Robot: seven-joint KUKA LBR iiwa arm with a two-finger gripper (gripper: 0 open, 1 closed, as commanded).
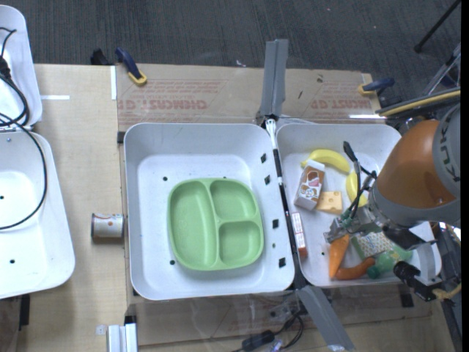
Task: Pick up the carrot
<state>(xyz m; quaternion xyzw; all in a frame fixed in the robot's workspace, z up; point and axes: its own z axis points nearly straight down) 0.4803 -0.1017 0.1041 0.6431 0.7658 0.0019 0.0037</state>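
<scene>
Carrot [338, 256] lies near the right bin's [311, 273] front edge, long axis apparently near-upright, tip toward that edge. The gripper [350, 228] hangs over its upper end, arm entering from the right; finger state cannot be determined.

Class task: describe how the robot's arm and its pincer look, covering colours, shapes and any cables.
The arm is bulky and rounded, with a broad orange band and grey casing above it. Black cables run beside it. The pincer is a small dark grey metal piece.
</scene>
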